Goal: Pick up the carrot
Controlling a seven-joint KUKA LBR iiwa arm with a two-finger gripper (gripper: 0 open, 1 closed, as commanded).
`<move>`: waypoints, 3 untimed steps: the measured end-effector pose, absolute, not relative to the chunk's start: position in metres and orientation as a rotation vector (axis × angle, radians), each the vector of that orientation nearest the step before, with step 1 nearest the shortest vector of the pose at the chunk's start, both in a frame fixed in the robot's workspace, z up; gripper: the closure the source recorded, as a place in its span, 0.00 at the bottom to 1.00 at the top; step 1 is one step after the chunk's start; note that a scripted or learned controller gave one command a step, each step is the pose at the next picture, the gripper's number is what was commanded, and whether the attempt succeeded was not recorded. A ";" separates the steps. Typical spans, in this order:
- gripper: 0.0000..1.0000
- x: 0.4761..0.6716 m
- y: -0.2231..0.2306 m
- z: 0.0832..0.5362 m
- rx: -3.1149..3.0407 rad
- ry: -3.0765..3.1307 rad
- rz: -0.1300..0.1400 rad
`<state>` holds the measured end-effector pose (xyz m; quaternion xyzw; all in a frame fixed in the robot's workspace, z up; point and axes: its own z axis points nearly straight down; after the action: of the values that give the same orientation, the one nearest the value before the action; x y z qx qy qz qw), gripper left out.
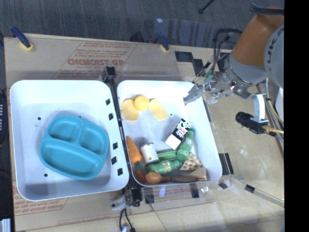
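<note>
The carrot (pixel 133 150) lies in the right bin (pixel 209 124), against its left wall, beside a small can (pixel 149 153) and green bottles (pixel 165 166). My fingers (pixel 194 94) hover over that bin's far right corner, well apart from it; I cannot tell whether they are parted.

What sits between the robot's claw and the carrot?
In the camera view, the milk carton lies between the gripper and the carrot.

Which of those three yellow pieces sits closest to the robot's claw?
The rightmost yellow piece, the elongated one. It lies nearest the gripper; the round one and the left one sit farther away.
</note>
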<state>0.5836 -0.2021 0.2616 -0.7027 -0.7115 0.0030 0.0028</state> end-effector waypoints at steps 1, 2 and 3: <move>0.00 0.613 -0.154 0.149 -2.457 -1.937 0.016; 0.00 0.611 -0.108 0.089 -2.397 -2.016 0.016; 0.00 0.644 -0.119 0.093 -2.272 -2.166 0.006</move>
<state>0.6440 -0.1186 0.0930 -0.7237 -0.6901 0.0019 0.0013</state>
